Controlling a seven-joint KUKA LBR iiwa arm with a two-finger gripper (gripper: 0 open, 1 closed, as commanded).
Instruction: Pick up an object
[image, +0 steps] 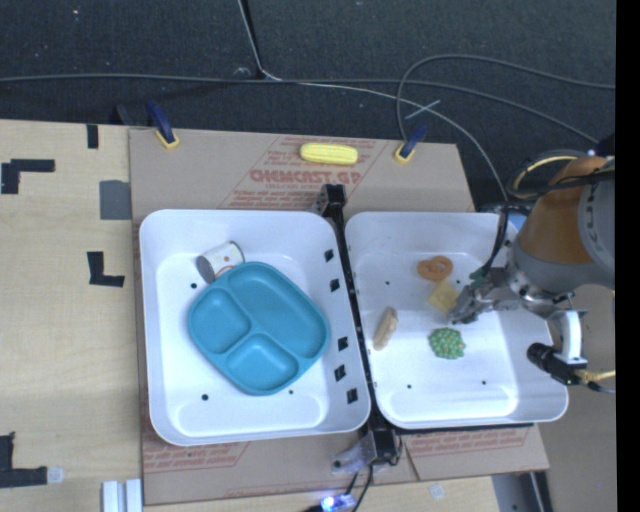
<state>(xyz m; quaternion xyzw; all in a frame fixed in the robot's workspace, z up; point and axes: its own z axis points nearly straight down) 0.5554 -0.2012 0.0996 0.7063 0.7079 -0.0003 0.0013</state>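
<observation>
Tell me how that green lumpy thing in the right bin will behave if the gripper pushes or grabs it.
The green lumpy object looks rounded, so a push would probably roll it across the right bin. Its bumpy surface may help grip. It seems small, likely light.

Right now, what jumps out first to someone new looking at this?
The blue tray dominates the left bin, with a small cup lying at its upper left. In the right bin the gripper is down among small food pieces: an orange disc, a yellow block, a green lump and a tan piece. A yellow corn cob lies on the cardboard above the bins.
</observation>
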